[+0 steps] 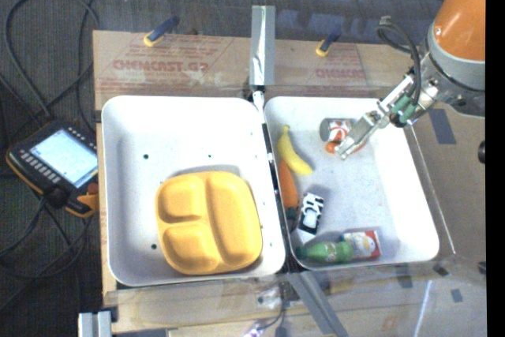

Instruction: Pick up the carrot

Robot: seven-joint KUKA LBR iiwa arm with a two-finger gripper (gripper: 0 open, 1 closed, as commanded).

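At the far left, on the floor beside the bench (118,51), lies a black and orange control pendant with a lit screen (57,162). The left shallow white plastic bin (126,122) holds a yellow plastic tray with three compartments (209,221), which sits in the lower middle part of the bin.

In the right shallow white plastic bin (410,193), the long orange carrot (288,184) lies along the left wall, close to the divider between the two bins. Its upper end is just beside the lower end of a yellow banana (292,155), which is slightly above and to the right of it. Below the carrot there is a small black and white object (311,213), and near the bottom wall lies a green bottle with a red and white label (343,248).

In the upper part of this bin lies a small crushed can, red and white (334,132). The hand (357,137) is over it or just beside it, at the can's right side, well apart from the carrot. I cannot tell how wide the hand is. The grey arm with an orange band (465,4) comes in from the upper right.
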